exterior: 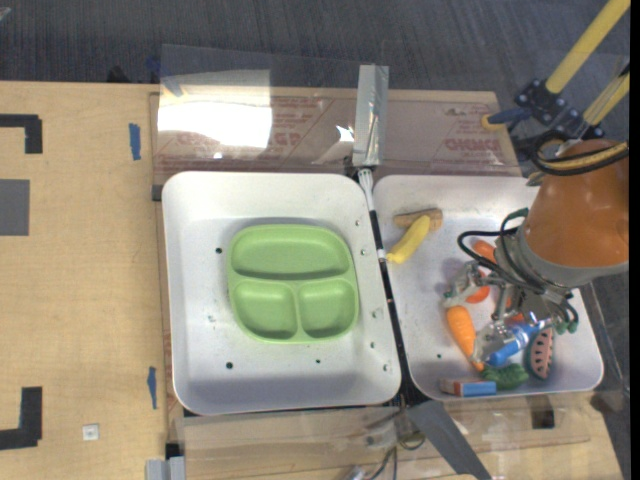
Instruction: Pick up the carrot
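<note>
At near rim of right-hand shallow white bin (592,366): small blue-and-red flat piece (470,389), lying along the rim. Just behind it, a tight cluster: green leafy toy (508,375), watermelon-slice toy (541,352), blue-and-white piece (505,346).

Next back, target: orange tapered toy carrot (461,330), flat on the bin floor at the cluster's left edge as viewed. Long axis roughly near-to-far, far end slanted toward view left, near end close against the blue-and-white piece; touching or not, too small to call.

Gripper (507,316) under grey arm with orange band (580,218), cables draped round it, hanging over the same bin just to view right of the carrot. Opening not readable under the cable clutter. Nothing seen in its grasp; carrot clearly beside it, not under it.

Judgement: pick not yet made. Needs a short shift toward view left, then closing across the carrot's short axis, near its thicker far half. Risk: snagging the blue-and-white piece at the near end.

Farther back in that bin: yellow toy banana (410,238), well clear of the carrot.

Across the divider: left white bin (190,368) with green three-compartment plate (293,280). Beyond both, tan tabletop (70,268).
</note>
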Controlling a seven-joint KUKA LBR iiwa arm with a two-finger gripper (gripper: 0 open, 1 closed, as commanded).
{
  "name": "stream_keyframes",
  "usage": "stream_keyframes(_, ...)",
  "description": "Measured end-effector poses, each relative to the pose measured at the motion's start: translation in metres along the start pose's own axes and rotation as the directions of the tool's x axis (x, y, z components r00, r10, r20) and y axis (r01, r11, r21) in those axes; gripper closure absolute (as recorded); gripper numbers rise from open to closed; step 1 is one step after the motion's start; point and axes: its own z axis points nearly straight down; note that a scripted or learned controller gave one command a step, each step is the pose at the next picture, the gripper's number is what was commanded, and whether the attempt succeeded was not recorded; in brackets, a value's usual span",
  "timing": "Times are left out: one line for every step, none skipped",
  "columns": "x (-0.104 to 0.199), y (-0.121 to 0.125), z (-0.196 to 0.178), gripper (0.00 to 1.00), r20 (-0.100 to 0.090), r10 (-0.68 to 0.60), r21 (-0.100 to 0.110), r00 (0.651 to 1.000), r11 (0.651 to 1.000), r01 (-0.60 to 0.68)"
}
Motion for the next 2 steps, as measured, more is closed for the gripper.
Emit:
stream_keyframes(-0.0016, 0.0103, 0.0402, 0.00, 0.009, 0.009, 0.003, 1.000, 1.000, -0.009)
stream_keyframes(-0.0028, 0.0117, 0.0310, 1.00, 0.012, 0.007, 0.003, 1.000, 1.000, -0.007)
